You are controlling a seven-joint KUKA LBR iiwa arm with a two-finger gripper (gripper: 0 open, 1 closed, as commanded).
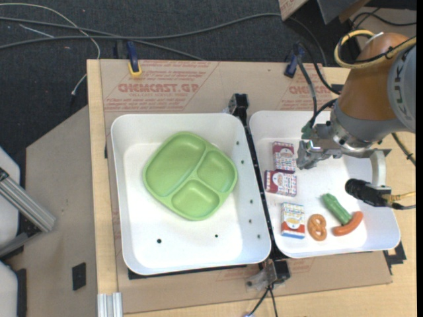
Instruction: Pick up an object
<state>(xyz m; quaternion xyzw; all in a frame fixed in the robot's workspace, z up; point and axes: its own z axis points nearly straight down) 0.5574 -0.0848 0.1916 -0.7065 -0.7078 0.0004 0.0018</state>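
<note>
Claw beside cartons (right bin)

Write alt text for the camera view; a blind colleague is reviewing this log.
A grey arm reaches from the right over the right bin, which holds three small cartons, a pretzel, a green pickle and a sausage. The left bin holds a green divided plate.
</note>
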